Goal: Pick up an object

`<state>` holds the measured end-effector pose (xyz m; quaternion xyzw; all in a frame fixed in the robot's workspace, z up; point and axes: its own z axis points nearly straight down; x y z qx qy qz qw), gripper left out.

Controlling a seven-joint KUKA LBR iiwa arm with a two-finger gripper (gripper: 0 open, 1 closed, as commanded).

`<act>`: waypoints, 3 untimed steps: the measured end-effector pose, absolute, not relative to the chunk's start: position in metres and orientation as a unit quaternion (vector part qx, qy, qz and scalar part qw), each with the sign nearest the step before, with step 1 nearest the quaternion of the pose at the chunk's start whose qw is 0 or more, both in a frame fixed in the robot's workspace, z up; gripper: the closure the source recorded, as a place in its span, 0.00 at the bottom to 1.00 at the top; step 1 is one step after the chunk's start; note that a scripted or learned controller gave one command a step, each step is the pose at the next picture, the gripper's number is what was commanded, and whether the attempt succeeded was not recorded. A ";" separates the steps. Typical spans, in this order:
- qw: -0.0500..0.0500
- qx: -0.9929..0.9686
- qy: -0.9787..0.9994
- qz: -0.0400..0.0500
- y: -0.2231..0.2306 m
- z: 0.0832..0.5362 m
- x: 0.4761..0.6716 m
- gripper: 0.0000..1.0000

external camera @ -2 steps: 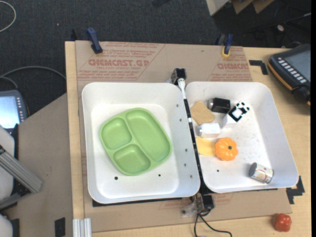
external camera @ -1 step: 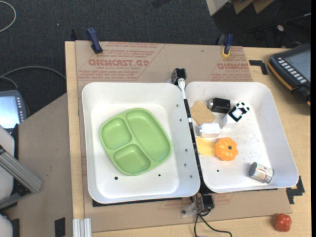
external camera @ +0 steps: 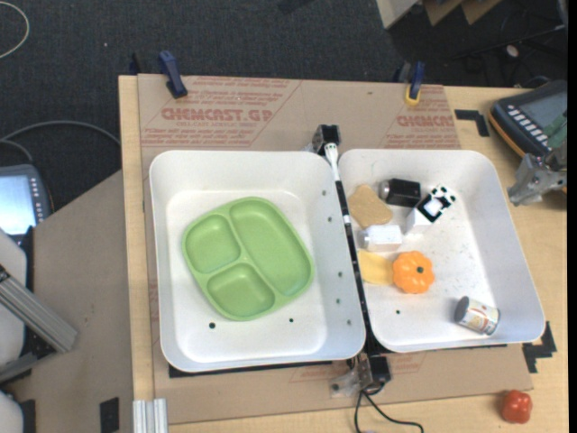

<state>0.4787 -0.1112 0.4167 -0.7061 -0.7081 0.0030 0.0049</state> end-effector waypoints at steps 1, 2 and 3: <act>-0.007 -0.706 -0.708 -0.005 -0.092 0.534 0.491 1.00; 0.005 -0.706 -0.708 0.004 -0.054 0.418 0.478 1.00; -0.006 -0.706 -0.708 -0.006 -0.028 0.543 0.480 1.00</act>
